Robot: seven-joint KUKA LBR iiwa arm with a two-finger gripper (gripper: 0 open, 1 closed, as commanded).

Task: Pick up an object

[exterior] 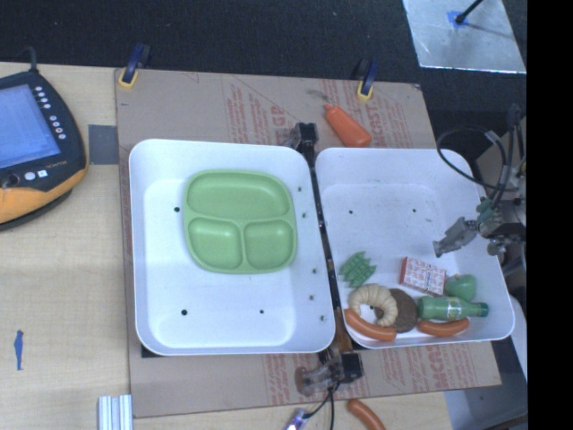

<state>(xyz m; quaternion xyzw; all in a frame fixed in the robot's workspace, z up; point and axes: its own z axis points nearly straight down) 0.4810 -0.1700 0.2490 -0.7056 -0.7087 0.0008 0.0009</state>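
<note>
I see my gripper (454, 236) over the right bin's (385, 173) bare upper half, near its right rim; finger state I cannot tell. Toys crowd its lower edge: green bottle (452, 308), red box (422, 276).

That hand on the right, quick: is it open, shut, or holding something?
Hand: it hangs over the right bin, above the toy food, with nothing seen in its grasp; open or shut cannot be told.
</note>
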